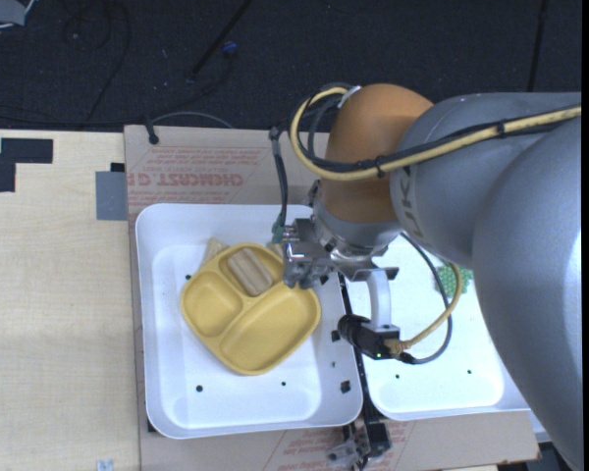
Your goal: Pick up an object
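A yellow divided plate lies tilted in the left white bin. A tan, ridged block rests in the plate's upper compartment. My gripper hangs under the orange wrist band, right at the plate's upper right rim and just right of the tan block. The wrist body hides much of the gripper from above, and I see nothing held in it.
The right bin lies partly under the arm, with a small green object at its far right. Cables and a black connector dangle over the wall between the bins. Cardboard lies beneath both bins.
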### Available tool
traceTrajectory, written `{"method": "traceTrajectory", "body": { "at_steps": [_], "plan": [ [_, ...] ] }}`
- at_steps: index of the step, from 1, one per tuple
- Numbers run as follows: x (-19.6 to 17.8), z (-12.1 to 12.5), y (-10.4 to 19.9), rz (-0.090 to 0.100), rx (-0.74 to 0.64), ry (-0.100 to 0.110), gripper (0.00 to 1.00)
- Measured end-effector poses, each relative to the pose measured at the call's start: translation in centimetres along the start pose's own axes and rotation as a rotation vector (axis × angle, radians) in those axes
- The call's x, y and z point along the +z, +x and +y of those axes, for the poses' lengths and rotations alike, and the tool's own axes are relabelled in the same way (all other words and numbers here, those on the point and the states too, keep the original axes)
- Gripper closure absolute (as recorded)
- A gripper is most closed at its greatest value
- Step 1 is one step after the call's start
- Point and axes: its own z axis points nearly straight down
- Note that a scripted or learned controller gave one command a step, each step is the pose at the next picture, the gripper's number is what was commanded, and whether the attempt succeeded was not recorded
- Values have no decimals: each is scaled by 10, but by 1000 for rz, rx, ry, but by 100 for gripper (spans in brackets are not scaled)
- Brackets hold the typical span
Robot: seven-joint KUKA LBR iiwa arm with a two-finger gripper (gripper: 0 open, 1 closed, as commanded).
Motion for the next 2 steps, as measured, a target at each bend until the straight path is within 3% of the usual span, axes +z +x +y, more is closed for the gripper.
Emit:
{"method": "traceTrajectory", "body": {
  "at_steps": [1,2],
  "plan": [
    [-17,-6,0,0,1,-1,100],
    [-17,-6,0,-1,0,0,0]
  ]
}}
